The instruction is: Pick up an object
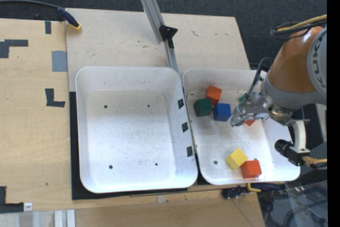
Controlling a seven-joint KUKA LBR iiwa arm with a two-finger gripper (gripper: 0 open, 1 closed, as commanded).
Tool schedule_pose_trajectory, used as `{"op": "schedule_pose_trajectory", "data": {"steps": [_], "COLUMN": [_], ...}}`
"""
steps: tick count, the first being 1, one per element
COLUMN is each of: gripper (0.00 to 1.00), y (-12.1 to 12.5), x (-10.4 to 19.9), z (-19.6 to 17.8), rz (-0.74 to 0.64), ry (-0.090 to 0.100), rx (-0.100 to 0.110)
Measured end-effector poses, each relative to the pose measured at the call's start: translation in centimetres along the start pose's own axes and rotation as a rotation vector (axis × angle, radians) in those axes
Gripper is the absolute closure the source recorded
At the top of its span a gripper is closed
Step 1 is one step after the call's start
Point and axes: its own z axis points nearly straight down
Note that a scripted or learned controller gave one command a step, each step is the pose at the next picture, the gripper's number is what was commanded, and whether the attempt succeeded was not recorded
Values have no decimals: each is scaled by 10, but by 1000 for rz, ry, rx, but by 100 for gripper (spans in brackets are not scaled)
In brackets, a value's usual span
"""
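Observation:
Several small blocks lie in the right bin (212, 173). An orange block (213, 94), a green block (202, 108) and a blue block (222, 111) are clustered at its upper left. Near the front edge, a yellow block (236, 158) rests beside a red-orange block (251, 168). My gripper (245, 117) hangs low over the right middle of this bin, just right of the blue block. A bit of a red object (249, 122) peeks out from under the gripper, mostly hidden by it.
The left bin (85, 114) sits against the right one, sharing a raised wall. A slanted metal rail (151, 2) runs down to the bins' junction. The grey and orange arm (297, 72) covers the right bin's far right side.

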Motion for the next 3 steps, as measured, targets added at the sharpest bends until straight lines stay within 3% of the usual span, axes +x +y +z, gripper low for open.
{"op": "schedule_pose_trajectory", "data": {"steps": [1, 3], "gripper": [100, 100], "y": [-11, -10], "x": [58, 161], "z": [-7, -32], "rz": [-5, -6], "ry": [4, 3], "rx": [5, 5]}}
